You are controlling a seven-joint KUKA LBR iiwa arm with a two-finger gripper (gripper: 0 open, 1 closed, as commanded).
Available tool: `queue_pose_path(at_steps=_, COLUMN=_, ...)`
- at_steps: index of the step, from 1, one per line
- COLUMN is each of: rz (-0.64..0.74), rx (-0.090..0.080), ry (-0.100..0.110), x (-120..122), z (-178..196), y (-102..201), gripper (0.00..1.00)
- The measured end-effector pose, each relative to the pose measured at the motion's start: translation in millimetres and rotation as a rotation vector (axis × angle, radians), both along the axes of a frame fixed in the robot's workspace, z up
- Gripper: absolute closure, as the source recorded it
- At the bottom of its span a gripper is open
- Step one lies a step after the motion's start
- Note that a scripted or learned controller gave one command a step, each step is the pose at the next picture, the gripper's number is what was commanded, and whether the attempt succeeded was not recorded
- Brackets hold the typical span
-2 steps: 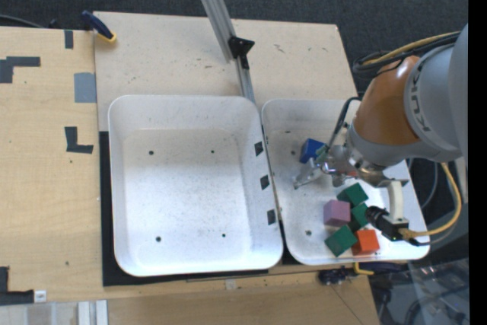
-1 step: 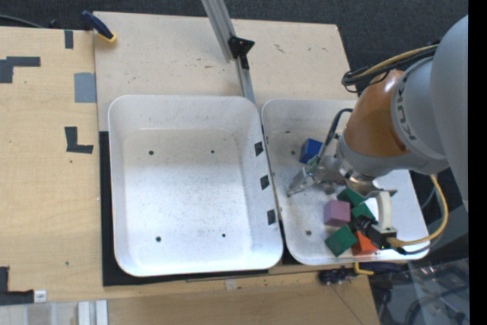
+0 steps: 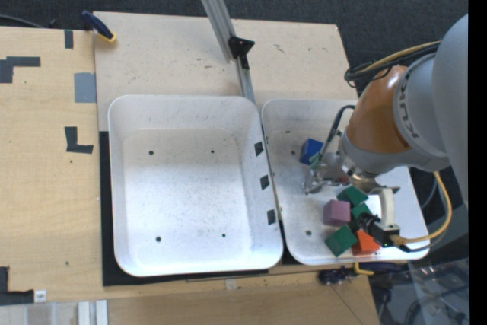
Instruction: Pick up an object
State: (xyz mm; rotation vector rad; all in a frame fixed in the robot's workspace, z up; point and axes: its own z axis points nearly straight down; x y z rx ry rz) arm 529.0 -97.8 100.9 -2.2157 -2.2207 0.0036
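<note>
Camera view, end effector (image 3: 316, 183) low beside blue block (image 3: 310, 151)

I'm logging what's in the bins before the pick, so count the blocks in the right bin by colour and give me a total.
Blue block: 1
Purple block: 1
Green blocks: 2
Orange block: 1
Total: 5 that can be seen; the arm may hide others.

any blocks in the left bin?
No, the blue block, purple block and green blocks all lie in the right bin.
</note>
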Motion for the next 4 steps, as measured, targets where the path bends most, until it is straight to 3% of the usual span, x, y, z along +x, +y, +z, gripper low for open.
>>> queue_pose_path(at_steps=2, rz=-0.001, rx=-0.002, ry=-0.008, x=13, z=94, y=0, gripper=1.0)
queue_pose_path(at_steps=3, rz=-0.001, rx=-0.002, ry=-0.007, x=14, z=124, y=0, gripper=1.0)
queue_pose_path(at_steps=4, rz=0.003, rx=0.0, ry=-0.003, x=18, z=116, y=48, gripper=1.0)
